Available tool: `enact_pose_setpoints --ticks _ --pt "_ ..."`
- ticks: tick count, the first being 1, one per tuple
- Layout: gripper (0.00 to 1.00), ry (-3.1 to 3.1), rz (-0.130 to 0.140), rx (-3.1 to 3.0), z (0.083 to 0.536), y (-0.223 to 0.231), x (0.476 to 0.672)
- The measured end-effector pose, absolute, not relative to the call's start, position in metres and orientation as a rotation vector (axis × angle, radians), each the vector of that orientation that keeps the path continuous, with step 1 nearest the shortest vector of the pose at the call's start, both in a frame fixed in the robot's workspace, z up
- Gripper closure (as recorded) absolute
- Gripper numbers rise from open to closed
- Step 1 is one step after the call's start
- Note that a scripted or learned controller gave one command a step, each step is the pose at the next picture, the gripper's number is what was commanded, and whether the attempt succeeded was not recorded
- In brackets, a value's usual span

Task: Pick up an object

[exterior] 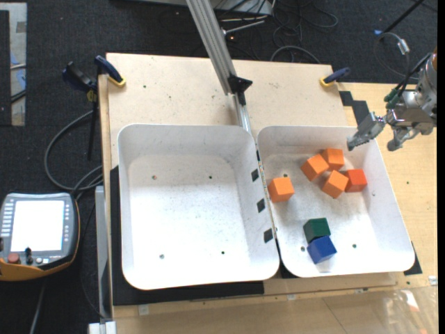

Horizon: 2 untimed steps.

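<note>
Blue cube [321, 249] touches a green cube [317, 227]; the gripper's [379, 136] fingers [362, 136], apparently spread, grasp nothing

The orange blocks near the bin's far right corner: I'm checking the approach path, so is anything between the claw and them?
Nothing visible is. The claw is above the right bin's upper right rim, and the nearest orange blocks lie just to its lower left in the view, with bare bin floor between.
</note>
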<state>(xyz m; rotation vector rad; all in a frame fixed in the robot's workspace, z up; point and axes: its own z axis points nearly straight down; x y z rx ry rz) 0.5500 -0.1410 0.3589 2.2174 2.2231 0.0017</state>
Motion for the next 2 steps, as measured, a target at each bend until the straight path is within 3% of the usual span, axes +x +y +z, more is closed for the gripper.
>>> enact_pose_setpoints --ticks 1,2 --pt "0.00 2.225 0.000 2.215 0.345 -0.128 0.585" --pt "0.00 2.208 0.004 2.221 0.424 -0.181 0.546"
